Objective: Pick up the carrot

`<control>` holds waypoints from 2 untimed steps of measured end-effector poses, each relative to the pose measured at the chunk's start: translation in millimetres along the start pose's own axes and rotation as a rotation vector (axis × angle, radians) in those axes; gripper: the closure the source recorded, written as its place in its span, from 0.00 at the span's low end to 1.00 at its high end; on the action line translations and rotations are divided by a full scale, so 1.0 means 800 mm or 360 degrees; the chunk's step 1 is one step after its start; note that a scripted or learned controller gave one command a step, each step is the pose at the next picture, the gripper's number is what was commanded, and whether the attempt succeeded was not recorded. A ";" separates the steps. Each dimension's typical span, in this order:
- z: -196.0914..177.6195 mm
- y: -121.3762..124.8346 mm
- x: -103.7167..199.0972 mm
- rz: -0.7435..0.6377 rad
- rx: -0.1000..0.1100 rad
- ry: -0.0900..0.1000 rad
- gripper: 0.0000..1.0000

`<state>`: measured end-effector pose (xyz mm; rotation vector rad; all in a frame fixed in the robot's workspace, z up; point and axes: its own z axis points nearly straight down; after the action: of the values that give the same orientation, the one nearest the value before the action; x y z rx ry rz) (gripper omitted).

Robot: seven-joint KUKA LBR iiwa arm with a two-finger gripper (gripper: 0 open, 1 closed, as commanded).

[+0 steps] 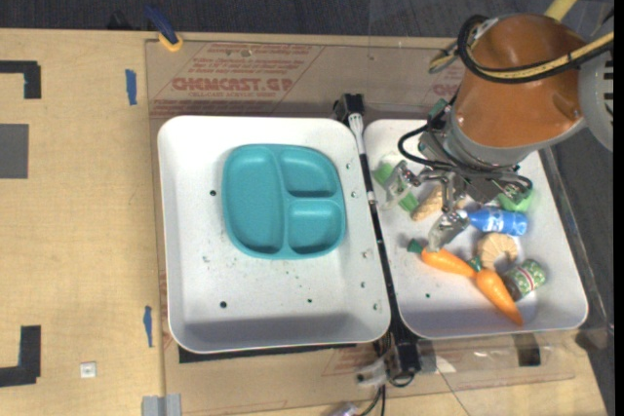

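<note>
Two bins sat side by side on the worktop. The left bin held a divided tray. In the right bin, two carrots lay at the front (end to end), below the pincer, a can just right of them.

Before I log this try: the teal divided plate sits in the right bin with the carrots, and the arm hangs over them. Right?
Not quite. The camera view shows the teal divided plate in the left bin; the carrots lie in the right bin, with the arm over them.
</note>
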<state>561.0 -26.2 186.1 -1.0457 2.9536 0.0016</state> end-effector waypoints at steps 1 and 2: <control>0.001 0.071 0.059 -0.0242 -0.0005 0.0006 0.00; 0.001 0.012 0.094 -0.0166 0.0002 0.0003 0.00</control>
<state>496.3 -66.2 185.1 -1.1988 2.8966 -0.0019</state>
